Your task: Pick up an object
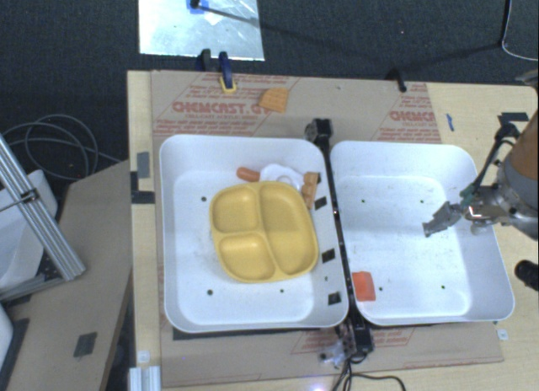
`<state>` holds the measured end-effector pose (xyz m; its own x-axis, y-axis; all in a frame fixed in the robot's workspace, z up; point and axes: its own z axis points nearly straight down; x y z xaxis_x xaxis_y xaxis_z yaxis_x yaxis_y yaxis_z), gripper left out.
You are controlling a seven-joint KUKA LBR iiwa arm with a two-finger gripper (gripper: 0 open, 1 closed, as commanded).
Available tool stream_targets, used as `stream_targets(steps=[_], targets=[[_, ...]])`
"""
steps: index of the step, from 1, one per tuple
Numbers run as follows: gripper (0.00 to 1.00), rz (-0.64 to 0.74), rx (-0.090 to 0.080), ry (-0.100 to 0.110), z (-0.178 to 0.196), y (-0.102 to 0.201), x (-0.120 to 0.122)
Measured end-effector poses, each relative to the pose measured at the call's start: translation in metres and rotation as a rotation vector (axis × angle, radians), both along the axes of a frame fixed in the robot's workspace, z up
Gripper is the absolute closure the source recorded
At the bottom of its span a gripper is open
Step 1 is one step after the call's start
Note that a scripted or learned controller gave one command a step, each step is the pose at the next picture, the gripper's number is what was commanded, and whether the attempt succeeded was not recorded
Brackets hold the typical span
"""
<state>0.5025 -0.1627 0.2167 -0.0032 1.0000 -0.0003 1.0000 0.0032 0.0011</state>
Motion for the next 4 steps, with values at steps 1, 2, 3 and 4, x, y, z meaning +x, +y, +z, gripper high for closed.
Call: stream_targets(steps=[1,2,3,4], targets=[[0.00,0.005,-0.001,-0.002,-0.138,0.003,0.072],[0.00,0.004,-0.001,-0.006,-0.109,0.015,0.115],[0.00,0.004,-0.002,-0.008,-0.103,0.013,0.169],[0.00,0.004,0.000,-0.002,-0.111,0.037,0.167]])
